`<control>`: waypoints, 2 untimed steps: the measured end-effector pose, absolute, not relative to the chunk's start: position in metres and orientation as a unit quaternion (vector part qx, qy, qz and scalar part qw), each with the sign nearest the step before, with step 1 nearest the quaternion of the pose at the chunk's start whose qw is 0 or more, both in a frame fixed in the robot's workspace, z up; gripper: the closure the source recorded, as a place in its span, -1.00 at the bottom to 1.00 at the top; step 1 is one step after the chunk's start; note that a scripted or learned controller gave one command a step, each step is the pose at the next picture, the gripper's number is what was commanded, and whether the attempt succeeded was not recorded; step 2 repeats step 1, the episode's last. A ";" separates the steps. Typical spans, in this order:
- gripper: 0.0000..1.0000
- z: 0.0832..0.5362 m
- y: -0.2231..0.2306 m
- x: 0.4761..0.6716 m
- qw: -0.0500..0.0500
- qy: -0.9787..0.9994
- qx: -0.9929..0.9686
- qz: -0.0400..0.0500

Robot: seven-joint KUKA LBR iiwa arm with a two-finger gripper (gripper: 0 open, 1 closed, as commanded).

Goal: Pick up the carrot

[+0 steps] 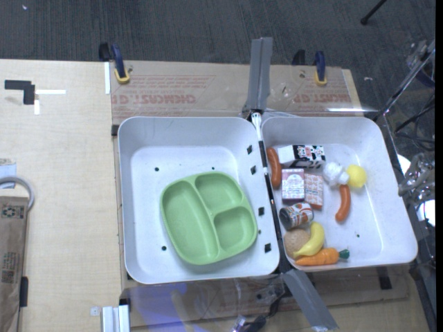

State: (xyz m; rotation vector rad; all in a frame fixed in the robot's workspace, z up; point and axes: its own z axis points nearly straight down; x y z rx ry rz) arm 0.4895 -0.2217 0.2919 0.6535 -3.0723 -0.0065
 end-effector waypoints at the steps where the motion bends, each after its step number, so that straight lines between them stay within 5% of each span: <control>1: 1.00 0.215 -0.221 0.496 0.001 -1.000 -0.026 -0.001; 2: 1.00 0.215 -0.221 0.496 0.001 -1.000 -0.026 -0.001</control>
